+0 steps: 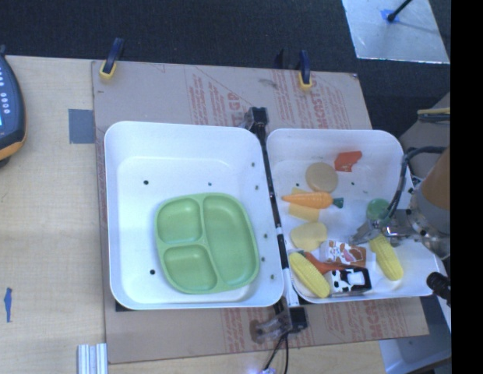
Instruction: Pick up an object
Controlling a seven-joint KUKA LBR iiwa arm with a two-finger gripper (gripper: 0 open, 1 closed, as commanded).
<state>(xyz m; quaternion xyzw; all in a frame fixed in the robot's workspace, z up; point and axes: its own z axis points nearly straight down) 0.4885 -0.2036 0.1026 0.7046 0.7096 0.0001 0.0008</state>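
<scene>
Yellow toy corn cob (387, 257) lies in the right bin (397, 142), near its right wall, just below the gripper (375, 231). Whether the claw is released or clenched cannot be told. Leftward lie a second corn cob (309, 274), a carrot (308, 200) and a black-and-white carton (350, 280). A green divided plate (206, 242) sits in the left bin (121, 142).

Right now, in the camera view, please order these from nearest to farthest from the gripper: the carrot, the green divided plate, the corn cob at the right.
From the gripper:
1. Corn cob, right bin, just below it.
2. Carrot, right bin's left side.
3. Green divided plate, left bin.
</scene>
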